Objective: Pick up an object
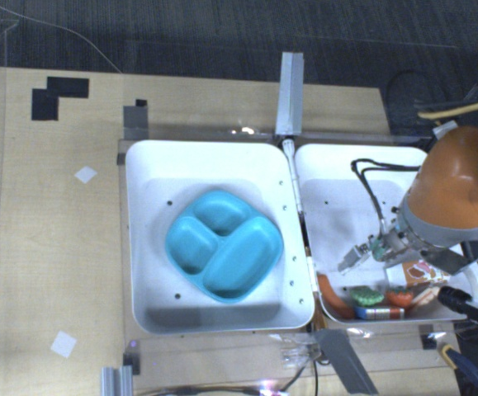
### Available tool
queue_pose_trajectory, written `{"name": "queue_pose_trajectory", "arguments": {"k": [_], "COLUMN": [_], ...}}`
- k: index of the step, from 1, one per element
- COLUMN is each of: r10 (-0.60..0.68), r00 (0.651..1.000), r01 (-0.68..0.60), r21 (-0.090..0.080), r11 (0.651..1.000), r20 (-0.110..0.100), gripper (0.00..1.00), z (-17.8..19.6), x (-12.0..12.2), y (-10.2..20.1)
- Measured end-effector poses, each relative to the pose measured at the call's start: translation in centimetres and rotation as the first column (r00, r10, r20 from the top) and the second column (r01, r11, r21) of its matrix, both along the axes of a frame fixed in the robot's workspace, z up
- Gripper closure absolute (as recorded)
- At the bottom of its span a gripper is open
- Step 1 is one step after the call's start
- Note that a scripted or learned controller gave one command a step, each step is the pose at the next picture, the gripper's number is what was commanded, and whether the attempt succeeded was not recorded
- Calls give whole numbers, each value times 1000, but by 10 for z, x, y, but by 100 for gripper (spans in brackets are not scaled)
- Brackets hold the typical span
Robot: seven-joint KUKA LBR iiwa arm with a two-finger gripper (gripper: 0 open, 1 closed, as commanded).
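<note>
Wooden surface (pixel 49 246) w/ two white bins, left bin (pixel 144 221) holds blue divided tray (pixel 224 244), long axis diagonal, right bin (pixel 329 180) w/ small colourful objects (pixel 376 302), gripper (pixel 372 252) above them, jaws' state can't tell.

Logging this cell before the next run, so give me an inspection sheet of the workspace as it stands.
Surface: wooden bench bearing two white bins side by side, left bin and right bin.
Job's things: small items heaped along the right bin's near edge, among them a green piece and an orange-red piece; the rest too small to name.
Clutter: blue three-part tray in the left bin.
Hand: hand low over the right bin, just above the heap; finger state unclear, nothing seen held.
Cables: black cable looping from the arm over the right bin; thin wire on the dark floor at far left.
Surroundings: black marks on the bench's far left; metal post behind the bins.
</note>
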State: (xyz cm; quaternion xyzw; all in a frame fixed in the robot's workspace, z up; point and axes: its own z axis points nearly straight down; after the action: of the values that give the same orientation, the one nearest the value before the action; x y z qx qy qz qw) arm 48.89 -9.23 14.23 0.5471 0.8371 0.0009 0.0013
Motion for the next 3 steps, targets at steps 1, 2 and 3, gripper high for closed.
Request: {"name": "queue_pose_trajectory", "arguments": {"k": [1, 2, 3], "r10": [0, -1, 166], "r00": [1000, 1000, 986], "r01": [0, 1, -166], "r21": [0, 0, -4], "r11": [1000, 1000, 986], "r20": [5, 5, 8], "gripper": [100, 0, 0], "z": [11, 11, -51], "x": [2, 2, 3], "y": [1, 1, -3]}}
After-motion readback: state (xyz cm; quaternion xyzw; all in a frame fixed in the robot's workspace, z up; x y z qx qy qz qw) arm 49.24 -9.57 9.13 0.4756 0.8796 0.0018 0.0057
